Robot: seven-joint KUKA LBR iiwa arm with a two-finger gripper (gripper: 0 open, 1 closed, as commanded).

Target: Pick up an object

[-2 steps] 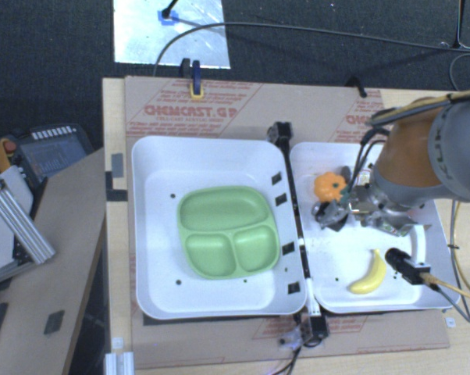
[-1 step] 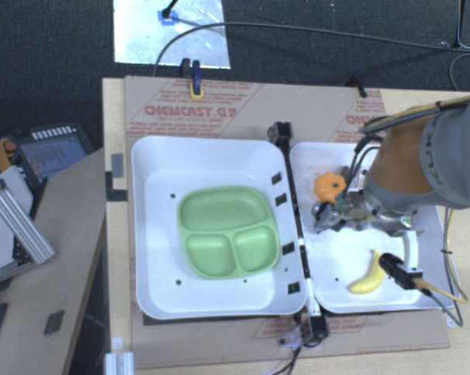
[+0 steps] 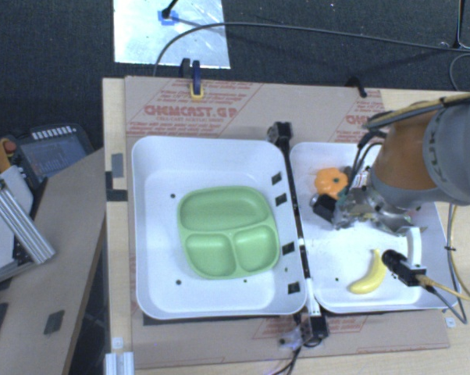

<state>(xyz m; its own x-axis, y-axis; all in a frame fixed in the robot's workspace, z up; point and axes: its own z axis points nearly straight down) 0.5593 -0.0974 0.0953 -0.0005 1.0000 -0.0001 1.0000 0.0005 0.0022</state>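
the arm (image 3: 422,155) covers much of the right bin (image 3: 329,291), where an orange (image 3: 329,180) sits just beside the gripper (image 3: 334,209) and a banana (image 3: 369,274) lies nearer the front. the left bin (image 3: 149,209) holds a green divided plate (image 3: 226,231). the gripper's grip is perhaps loose; i cannot tell.

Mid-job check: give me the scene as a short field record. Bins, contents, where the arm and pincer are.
left bin: holds a green divided plate
right bin: holds an orange object and a banana
arm: reaching in from the right, over the right bin
pincer: low in the right bin, just below the orange object
banana: lying near the front wall, apart from the pincer
grasp: none visible
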